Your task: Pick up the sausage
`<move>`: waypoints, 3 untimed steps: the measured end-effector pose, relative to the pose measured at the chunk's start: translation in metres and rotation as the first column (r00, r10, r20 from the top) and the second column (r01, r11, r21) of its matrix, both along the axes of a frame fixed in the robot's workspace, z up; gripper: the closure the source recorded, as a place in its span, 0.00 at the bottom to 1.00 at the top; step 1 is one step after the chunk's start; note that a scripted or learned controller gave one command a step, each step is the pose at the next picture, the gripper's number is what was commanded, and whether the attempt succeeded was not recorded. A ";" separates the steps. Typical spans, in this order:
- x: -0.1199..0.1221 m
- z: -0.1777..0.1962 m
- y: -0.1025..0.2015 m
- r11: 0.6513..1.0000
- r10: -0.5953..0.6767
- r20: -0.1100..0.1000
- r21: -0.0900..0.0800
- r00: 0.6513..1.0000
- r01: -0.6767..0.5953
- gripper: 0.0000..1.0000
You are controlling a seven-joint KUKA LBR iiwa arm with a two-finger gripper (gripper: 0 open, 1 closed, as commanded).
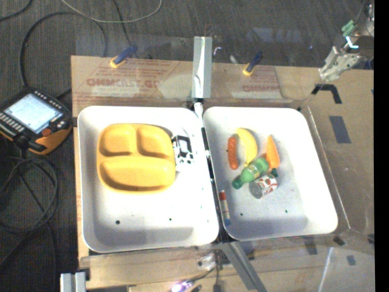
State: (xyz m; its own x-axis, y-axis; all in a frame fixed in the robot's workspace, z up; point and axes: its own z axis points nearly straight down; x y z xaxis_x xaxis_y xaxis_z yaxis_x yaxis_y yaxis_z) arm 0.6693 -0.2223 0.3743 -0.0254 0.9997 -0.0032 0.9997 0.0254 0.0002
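Sausage [233, 152] lay in the right bin [316, 181], at the left edge of the small cluster there, just beside the banana [248, 145] and above the green bottle [250, 174]; its long axis ran nearly straight up and down the camera view. Well apart from it, the tool [340, 62] hung at the upper right, beyond the bin's far right corner, so the sausage lay down and to the left of it. Whether the tool was spread or pressed together I could not tell.

Pale grey gripper [341, 61] hardware with small green fittings.
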 end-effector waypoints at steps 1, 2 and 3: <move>0.000 0.060 0.000 0.952 0.306 -0.001 -0.002 0.952 -0.306 1.00; 0.000 0.060 0.000 0.875 0.484 -0.001 0.000 0.875 -0.484 1.00; 0.000 0.061 0.000 0.543 0.840 -0.001 0.000 0.543 -0.840 1.00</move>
